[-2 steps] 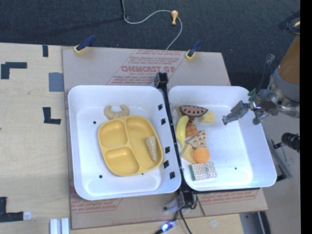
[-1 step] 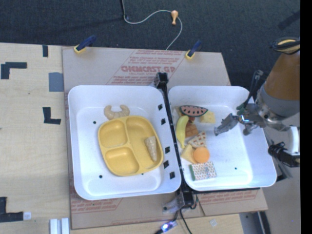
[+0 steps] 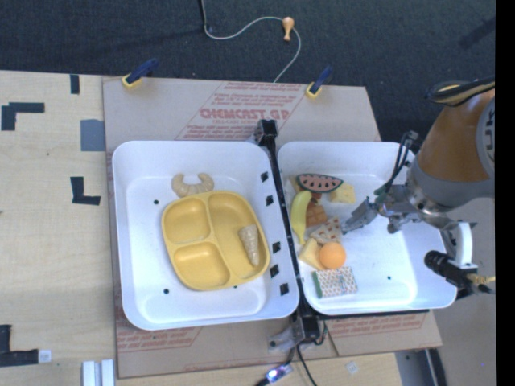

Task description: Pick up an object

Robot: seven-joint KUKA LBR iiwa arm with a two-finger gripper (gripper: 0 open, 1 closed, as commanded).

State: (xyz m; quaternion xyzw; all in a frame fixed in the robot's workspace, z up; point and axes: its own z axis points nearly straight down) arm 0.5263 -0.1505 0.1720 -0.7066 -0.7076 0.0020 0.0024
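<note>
- The jaws hang low over the right bin, reaching in from the right; whether they are parted or closed cannot be told.
- Just beyond their tip lies a heap of toy food: a cracker nearest, a banana past it, a watermelon slice above.
- An orange ball sits just below the jaws, with a patterned packet under that.
- Well apart, in the left bin, a yellow divided plate carries a pale cone-shaped piece.
</note>
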